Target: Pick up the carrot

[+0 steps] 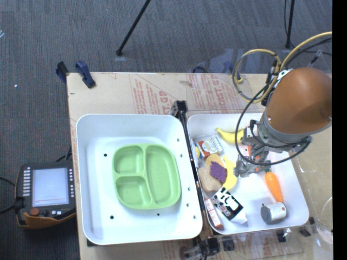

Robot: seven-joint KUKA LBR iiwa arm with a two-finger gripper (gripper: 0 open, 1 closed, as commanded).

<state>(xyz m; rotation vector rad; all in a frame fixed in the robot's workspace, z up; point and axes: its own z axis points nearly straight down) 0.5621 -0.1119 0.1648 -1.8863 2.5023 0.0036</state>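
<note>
Carrot point(274, 186) lies in the right bin point(301, 199), on its bare white floor towards the near right side, an orange tapered piece, smooth and plastic-looking. Its long axis runs far to near, leaning slightly rightward at the near end. The gripper point(249, 164) hangs below the grey arm with its orange band, just to the left of the carrot's far end and a little farther back, so the coming move is a short shift right and nearer. Whether it is spread or pressed together I cannot tell. A dull metal can point(272, 212) lies just beyond the carrot's near end.
</note>
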